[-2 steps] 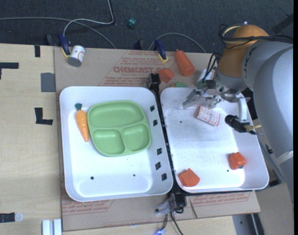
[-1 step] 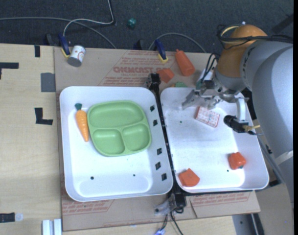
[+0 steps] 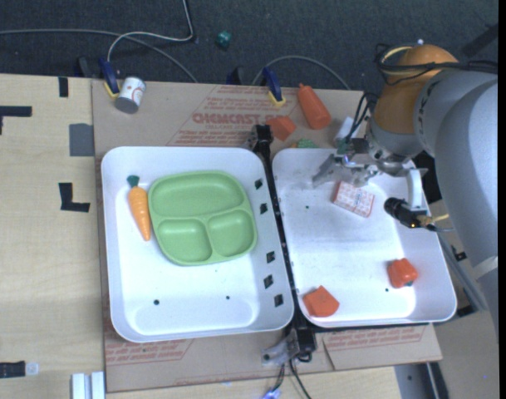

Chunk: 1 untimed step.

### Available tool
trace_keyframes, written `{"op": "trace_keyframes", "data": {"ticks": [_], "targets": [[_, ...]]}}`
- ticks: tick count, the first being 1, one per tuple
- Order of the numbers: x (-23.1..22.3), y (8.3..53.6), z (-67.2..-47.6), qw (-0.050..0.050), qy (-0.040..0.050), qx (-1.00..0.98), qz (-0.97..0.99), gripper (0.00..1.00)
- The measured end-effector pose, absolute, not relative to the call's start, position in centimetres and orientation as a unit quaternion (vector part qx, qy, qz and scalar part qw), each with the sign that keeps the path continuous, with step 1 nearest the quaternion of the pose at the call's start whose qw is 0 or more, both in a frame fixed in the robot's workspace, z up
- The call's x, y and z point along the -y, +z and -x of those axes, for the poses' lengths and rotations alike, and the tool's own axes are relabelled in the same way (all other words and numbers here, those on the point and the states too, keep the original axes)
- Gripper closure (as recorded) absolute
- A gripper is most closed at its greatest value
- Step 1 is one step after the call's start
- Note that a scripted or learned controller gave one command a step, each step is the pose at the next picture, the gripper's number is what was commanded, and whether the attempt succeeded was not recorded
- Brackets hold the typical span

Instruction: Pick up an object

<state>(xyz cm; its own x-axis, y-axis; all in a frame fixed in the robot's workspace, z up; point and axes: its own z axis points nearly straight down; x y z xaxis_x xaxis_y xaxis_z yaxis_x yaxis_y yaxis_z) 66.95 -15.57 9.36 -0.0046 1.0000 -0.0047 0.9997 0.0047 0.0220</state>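
A: Jaws first. The gripper (image 3: 346,166) hangs over the back of the right bin (image 3: 419,306), and its two grey fingers look spread, one reaching left and one down toward the card. Nothing sits between them.

B: Which object is nearest, then?

A: The pink patterned card (image 3: 353,199), lying flat on the bin floor just beside the fingertips, toward the front. It may be a thin packet rather than a card; the view is too soft to settle that.

B: Flat things are awkward to pinch.

A: Agreed. My judgement: come straight down with the fingers straddling its shorter side, press to the floor, and close slowly so an edge lifts instead of skating away. If it slides, the back wall could serve as a stop.

B: Easier targets?

A: Two chunkier ones sit well apart from the gripper: an orange block (image 3: 401,272) near the right wall and an orange wedge (image 3: 321,302) at the front left corner. Either would offer taller sides to close on.

B: And the other bin?

A: The left bin (image 3: 186,318) holds a green divided plate (image 3: 204,217) with a toy carrot (image 3: 140,210) just beside it. Both are far off; I'd leave them.
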Motion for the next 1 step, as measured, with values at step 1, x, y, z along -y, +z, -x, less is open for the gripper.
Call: {"op": "trace_keyframes", "data": {"ticks": [1], "targets": [[15.77,10.41,-66.96,0.012,0.0042,-0.709,-0.705,1.00]]}}
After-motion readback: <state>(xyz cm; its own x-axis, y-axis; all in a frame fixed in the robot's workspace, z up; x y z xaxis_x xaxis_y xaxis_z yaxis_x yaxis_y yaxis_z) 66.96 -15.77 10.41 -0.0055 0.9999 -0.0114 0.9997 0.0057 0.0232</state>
